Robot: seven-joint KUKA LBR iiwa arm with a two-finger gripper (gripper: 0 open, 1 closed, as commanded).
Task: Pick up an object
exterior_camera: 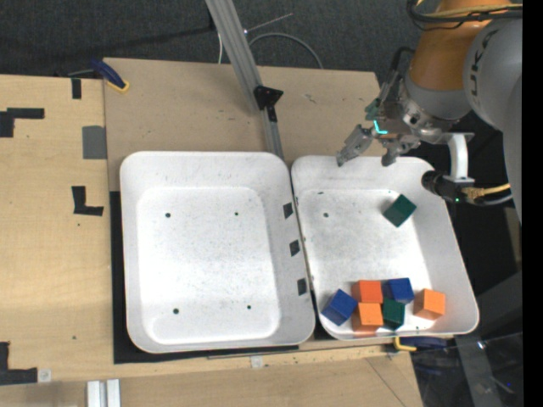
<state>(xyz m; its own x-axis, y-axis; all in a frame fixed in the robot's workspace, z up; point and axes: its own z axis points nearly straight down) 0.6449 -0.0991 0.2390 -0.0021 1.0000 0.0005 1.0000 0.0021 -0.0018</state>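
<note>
Chunky square blocks [382, 302] cluster in the glossy right bin [454, 253]; jaws spread apart, empty.

Speckled white plastic bins [204, 164] sit on a matt wooden bench [51, 253].

Worktop [51, 312]: light wood-coloured board with black tape marks and a grey patch [94, 142] on its left part. Two shallow white bins lie side by side on it, touching: left bin [136, 227], right bin [454, 261]. A dark mat [119, 329] shows beneath the left bin. A blue-and-yellow clamp [111, 75] sits at the far edge.
</note>
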